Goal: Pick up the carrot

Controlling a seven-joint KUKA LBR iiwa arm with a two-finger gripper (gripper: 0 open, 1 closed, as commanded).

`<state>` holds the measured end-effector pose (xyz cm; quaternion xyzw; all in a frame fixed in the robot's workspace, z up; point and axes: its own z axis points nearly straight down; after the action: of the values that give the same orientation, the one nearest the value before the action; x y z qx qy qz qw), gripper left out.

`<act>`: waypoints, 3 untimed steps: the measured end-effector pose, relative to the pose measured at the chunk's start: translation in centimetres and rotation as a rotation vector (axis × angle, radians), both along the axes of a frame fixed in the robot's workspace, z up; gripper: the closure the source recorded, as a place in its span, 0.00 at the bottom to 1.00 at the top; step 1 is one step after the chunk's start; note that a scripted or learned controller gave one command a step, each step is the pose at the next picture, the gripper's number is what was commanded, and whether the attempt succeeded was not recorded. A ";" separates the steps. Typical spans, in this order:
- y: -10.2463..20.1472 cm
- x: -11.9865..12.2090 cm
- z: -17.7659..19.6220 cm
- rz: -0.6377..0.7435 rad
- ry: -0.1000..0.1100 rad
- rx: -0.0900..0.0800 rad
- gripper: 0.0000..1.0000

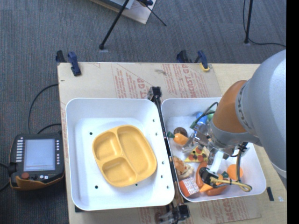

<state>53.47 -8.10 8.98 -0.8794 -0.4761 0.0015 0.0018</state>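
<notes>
Grey carpet surrounds a cardboard-topped bench (117, 76) bearing two white bins. Left bin (79, 125): one yellow divided plate (124, 155). Right bin (254, 171): toy foods are heaped, a pizza slice (198, 152) among them. Gripper (211, 174) is lowered into this heap; finger spread cannot be told. Carrot (212, 185) is seen at the gripper's 6 o'clock, directly beneath the tips.

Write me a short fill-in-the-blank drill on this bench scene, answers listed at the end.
1. The yellow plate lies in the ____ bin.
2. The plate is split into ____ compartments.
3. The gripper hangs over the ____ bin, among the toy food.
4. The band above the arm's wrist is ____.

Answers: left; three; right; orange
</notes>
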 end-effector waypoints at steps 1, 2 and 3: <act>0.0 0.0 0.9 0.002 0.003 0.002 1.00; 0.0 0.0 0.9 0.002 0.004 0.002 0.00; 0.0 -0.1 1.7 0.004 0.008 0.004 1.00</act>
<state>53.38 -8.09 10.72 -0.8784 -0.4779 0.0039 0.0055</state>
